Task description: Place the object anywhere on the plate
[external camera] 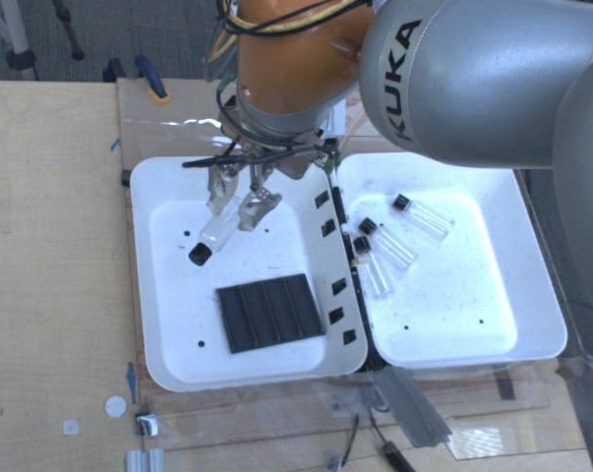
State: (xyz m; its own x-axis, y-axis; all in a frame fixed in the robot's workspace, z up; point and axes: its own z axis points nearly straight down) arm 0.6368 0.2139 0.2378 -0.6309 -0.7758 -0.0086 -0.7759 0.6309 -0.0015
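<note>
A clear vial with a black cap point(208, 239) lies tilted in the left bin point(163, 195), its cap toward the lower left. My gripper point(236, 214) hangs just above the vial's upper end. It is open: the fingers point(256, 207) stand apart with nothing between them, and the left one is over the vial's clear end. The plate point(270, 312), a dark ribbed rectangle, lies on the left bin's floor, below and to the right of the vial, apart from it.
The right bin point(493, 323) holds three more capped clear vials point(421, 214) near its upper left. A row of black clips point(335, 264) runs along the wall between the bins. The grey arm with its orange band point(296, 37) overhangs the back of both bins.
</note>
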